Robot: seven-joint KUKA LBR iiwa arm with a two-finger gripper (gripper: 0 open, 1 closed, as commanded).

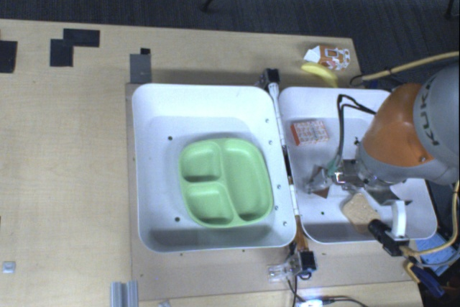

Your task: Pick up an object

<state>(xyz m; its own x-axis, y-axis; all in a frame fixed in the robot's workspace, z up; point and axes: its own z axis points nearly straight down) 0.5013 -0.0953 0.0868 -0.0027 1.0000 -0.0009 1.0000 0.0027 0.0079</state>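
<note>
A tan sponge-like block point(357, 208) lies in the right bin point(309, 223), just beside the gripper point(325, 182). Whether the jaws are parted is unclear. The arm point(402, 136) bends down from the right. A green divided tray point(225, 181) fills the left bin point(154, 154).

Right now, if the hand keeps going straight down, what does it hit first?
Likely the small dark object beneath the hand, or the right bin floor beside it. Depth is unclear from above, so how close it is can't be judged.

Grey arm point(438, 118) with orange band point(392, 129), apparently trailing black cables point(345, 108).
</note>
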